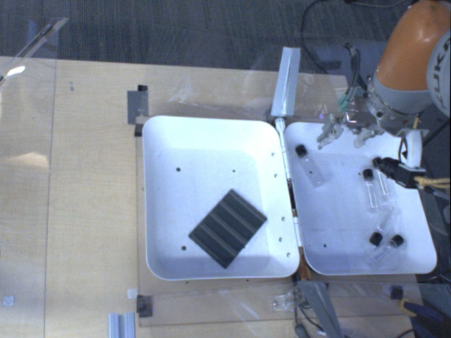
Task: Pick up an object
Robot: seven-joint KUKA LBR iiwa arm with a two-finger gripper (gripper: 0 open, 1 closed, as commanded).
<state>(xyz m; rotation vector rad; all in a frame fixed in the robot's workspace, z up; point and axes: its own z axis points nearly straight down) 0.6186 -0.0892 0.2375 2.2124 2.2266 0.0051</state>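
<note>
On the wooden table (70, 189) two shallow white bins sit side by side, touching along their inner edges; the left bin (169, 146) holds a dark ribbed rectangular pad (227, 228), lying flat and turned at a slant, toward the near right part of its floor; the right bin (338, 248) holds several small clear vials with black caps; one vial (308, 164) lies near the bin's far left corner; another vial (370, 187) lies toward the right side, with a further clear one close beside it; a pair of capped vials (385, 241) lies near the near right corner, close together; the arm (416, 55) comes in from the right, its orange band above the wrist showing at the top right; the gripper (345, 131) hangs over the far edge of the right bin, its two fingers (328, 134) spread apart with nothing between them, apart from the nearest vial; a grey metal bar (286, 83) stands behind the seam where the bins meet; black cables (317, 20) curl across the dark floor behind the arm.
</note>
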